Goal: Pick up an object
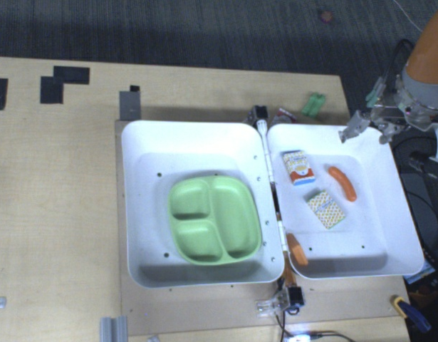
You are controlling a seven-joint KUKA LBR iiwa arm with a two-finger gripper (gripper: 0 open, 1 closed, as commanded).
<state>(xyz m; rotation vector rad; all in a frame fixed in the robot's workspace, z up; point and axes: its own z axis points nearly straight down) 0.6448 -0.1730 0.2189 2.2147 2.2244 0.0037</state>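
The right bin (pixel 389 212) holds a small red, white and blue carton (pixel 298 167), an orange-red sausage-shaped piece (pixel 342 183) and a patterned yellow-and-blue box (pixel 326 209). An orange piece (pixel 297 251) lies against that bin's lower left wall. My gripper (pixel 368 130) hangs over the bin's far right corner, above and to the right of the sausage piece. Its fingers (pixel 351 130) are spread open with nothing between them.
A green divided plate (pixel 215 218) lies in the left bin (pixel 144 191). A small green object (pixel 313 105) rests on the bench behind the right bin. Cables and clips sit at the bins' shared front corner (pixel 286 301).
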